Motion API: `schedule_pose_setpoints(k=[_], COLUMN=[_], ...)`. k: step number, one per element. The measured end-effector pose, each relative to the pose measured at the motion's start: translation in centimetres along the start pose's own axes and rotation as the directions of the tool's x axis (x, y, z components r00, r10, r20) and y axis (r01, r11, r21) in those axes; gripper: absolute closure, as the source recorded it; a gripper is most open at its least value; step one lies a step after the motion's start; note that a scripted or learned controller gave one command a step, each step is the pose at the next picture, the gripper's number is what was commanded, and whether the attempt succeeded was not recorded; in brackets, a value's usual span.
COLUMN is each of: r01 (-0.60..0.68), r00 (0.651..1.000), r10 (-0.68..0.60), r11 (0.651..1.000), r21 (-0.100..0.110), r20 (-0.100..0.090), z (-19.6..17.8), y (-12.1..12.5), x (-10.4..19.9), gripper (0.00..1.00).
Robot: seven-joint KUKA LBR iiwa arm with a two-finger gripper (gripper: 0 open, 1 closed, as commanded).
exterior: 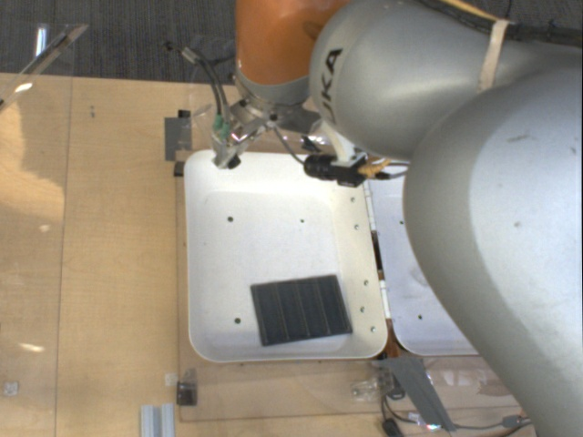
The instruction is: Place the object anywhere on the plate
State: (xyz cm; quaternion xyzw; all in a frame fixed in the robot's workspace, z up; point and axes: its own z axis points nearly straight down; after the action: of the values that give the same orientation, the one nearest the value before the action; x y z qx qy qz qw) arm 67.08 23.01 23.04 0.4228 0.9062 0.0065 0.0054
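Dark grey ribbed rectangular plate (pixel 301 309) lies flat at the near end of the left white bin (pixel 208 244). The gripper (pixel 228 148) hovers over the bin's far-left corner; its opening cannot be judged.

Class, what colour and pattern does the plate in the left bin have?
Dark grey, almost black, with lengthwise ridges: the plate shows best in the camera view.

Black letters "KU", rest of brand cut off, on grey arm (pixel 383 71) housing. No other legible txt.
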Motion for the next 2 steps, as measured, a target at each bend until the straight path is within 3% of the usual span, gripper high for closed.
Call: schedule_pose_setpoints(k=[1,2], r01=[0.001,-0.005], r00=[1.0,1.0], r10=[-0.001,0.005], r11=[1.0,1.0], r21=[-0.008,0.014], r20=[0.002,-0.004], z=[-1.2,9.4], y=[0.2,-1.4], x=[0.0,0.7], gripper=[1.0,1.0])
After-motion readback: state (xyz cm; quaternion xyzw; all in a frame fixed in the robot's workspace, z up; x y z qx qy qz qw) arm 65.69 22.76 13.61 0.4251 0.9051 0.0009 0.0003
